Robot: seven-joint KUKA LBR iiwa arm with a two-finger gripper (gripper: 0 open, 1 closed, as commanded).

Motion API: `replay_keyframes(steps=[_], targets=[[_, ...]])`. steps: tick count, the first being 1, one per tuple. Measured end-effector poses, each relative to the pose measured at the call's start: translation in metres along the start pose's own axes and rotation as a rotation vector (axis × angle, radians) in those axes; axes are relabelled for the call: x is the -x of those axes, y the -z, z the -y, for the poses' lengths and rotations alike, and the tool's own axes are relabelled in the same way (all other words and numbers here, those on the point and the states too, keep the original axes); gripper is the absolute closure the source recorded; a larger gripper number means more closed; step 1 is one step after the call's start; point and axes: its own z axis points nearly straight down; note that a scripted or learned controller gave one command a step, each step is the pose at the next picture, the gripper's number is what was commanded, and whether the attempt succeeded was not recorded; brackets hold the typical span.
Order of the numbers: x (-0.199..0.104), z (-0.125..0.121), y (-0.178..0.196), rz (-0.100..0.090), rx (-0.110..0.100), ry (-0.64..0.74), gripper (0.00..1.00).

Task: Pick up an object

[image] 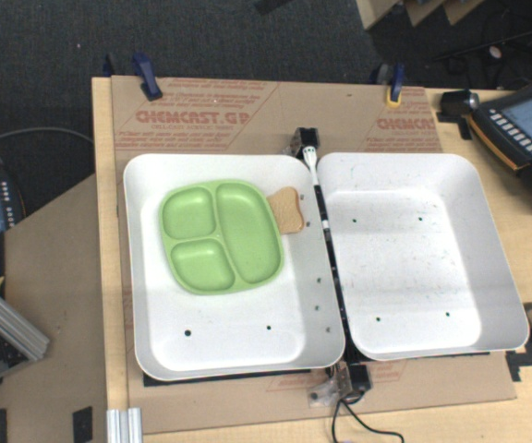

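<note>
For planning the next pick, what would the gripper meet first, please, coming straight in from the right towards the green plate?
Probably the right bin at its outer wall, if it travels low. Above the rims, the tan slice at the right edge of the green plate comes first. Height is unclear.

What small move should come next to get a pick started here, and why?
Probably bring the arm in over the left bin and line up above the tan piece. It lies flat against the right edge of the green divided plate, and looks easier to pinch than the wide plate.
</note>
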Motion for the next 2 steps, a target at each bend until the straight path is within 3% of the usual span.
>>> replay_keyframes(steps=[1, 2], targets=[[0.035, -0.020, 0.015, 0.009, 0.018, -0.004, 1.00], [-0.005, 0.000, -0.053, 0.002, 0.005, 0.000, 1.00]])
